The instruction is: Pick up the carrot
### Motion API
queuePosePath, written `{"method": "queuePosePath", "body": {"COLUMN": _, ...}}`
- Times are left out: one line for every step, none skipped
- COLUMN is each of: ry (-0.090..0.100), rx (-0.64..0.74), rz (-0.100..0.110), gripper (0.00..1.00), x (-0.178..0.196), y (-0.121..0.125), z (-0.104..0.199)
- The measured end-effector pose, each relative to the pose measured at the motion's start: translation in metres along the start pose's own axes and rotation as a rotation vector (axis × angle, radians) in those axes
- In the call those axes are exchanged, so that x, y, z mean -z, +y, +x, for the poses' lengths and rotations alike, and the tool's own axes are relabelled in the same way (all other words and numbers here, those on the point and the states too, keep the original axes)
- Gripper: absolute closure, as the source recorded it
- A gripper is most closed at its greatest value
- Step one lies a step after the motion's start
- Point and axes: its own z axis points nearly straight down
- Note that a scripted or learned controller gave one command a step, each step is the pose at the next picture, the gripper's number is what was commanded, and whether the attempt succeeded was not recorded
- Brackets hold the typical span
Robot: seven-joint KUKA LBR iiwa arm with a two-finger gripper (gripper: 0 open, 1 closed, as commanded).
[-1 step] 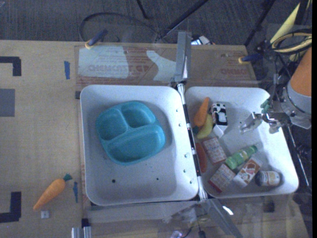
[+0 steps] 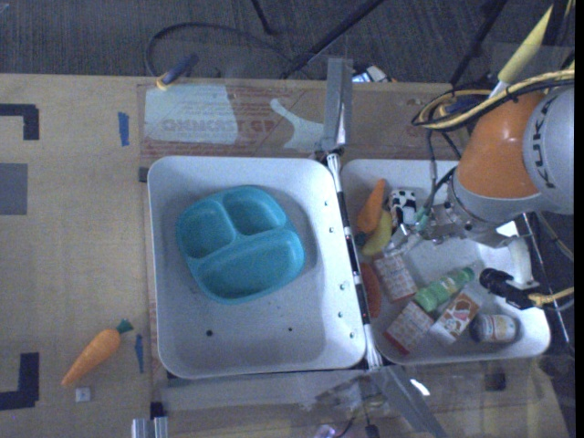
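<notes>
Lying on the bare bench left of the left bin [image 2: 164, 272], near edge: carrot [image 2: 91, 355], likely a light, rigid, smooth toy, best gripped mid-body across its taper; gripper [image 2: 412, 227] over the right bin [image 2: 534, 340], finger state indiscernible.

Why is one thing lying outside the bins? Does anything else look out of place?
A toy carrot lies on the bare bench, left of the left bin, apart from the other toys heaped in the right bin. Nothing else stands out.
</notes>
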Motion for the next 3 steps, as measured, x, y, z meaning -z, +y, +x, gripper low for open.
{"method": "queuePosePath", "body": {"ry": -0.002, "rx": -0.294, "rz": -0.004, "gripper": 0.00, "x": -0.034, "y": 0.058, "z": -0.012}}
{"method": "queuePosePath", "body": {"ry": -0.003, "rx": -0.292, "rz": -0.008, "gripper": 1.00, "x": -0.023, "y": 0.060, "z": -0.011}}
{"method": "queuePosePath", "body": {"ry": -0.001, "rx": -0.777, "rz": -0.002, "gripper": 1.00, "x": 0.065, "y": 0.087, "z": 0.041}}
